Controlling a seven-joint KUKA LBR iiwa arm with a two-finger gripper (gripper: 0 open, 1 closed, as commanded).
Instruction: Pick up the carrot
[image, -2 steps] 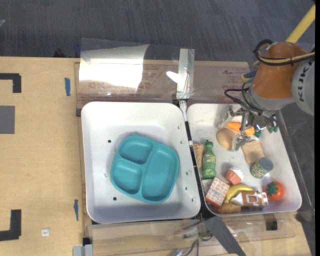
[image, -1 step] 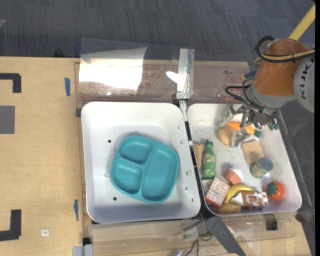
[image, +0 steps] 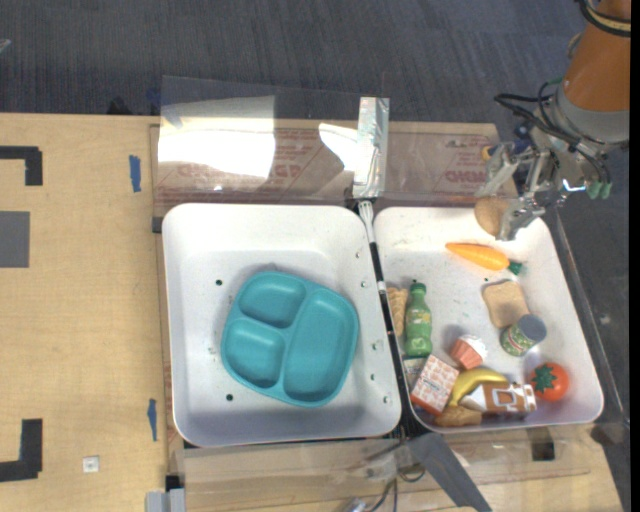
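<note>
Evidently ungrasped: carrot (image: 478, 256) lay loose in right bin (image: 575, 300), upper right of frame; gripper (image: 520, 205) hovered above-right; jaws' state indeterminable. Pickup remained outstanding.

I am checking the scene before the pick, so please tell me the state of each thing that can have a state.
carrot: lying flat in the right bin, free, not gripped
gripper: above the bin's far corner, beside the carrot
green bottle: lying on its side
can: tipped over
teal tray: right way up in the left bin
</note>
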